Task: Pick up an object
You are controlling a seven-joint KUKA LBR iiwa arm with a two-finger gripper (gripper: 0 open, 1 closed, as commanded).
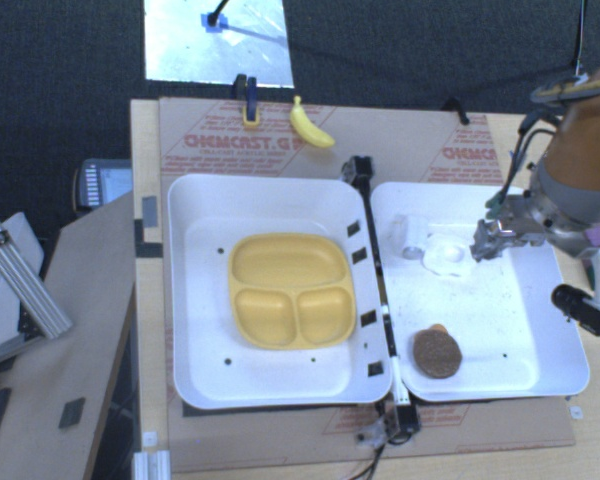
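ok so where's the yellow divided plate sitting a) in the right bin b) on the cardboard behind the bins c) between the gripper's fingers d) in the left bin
d: the yellow divided plate lies flat in the middle of the left bin, while the gripper is over the right bin, near a small white object and apart from the brown round object.

A single fixed camera looks down at a slant from above the surface [420,128], far enough back to take in both white bins [195,268] side by side.
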